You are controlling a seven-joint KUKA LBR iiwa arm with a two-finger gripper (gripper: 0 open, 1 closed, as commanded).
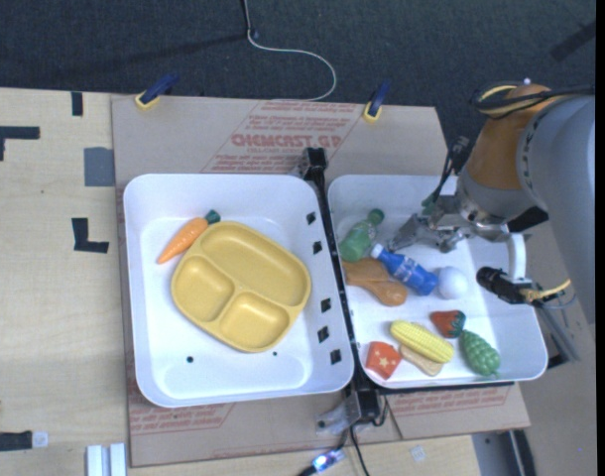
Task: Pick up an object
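Camera view: gripper [428, 228] sits low in the right bin [526, 360], upper middle, just above the blue bottle [407, 270]. Jaws look parted, nothing between them; exact gap hard to read.

Candidate picks all lie in the right bin: blue bottle with white cap beside a white ball [451, 284], green bottle [360, 237], brown drumstick [375, 282], corn cob [422, 342], strawberry [447, 321], green bumpy fruit [479, 353], red carton [383, 360].

Risks, as I judge it: the items are smooth hard plastic toys, rounded, packed close, so the jaws could slip off the bottle's curved body, nudge the ball away, or pinch two items at once.

Left bin [144, 296] holds a glossy yellow compartment plate [241, 284] and an orange carrot [182, 238] touching its rim.
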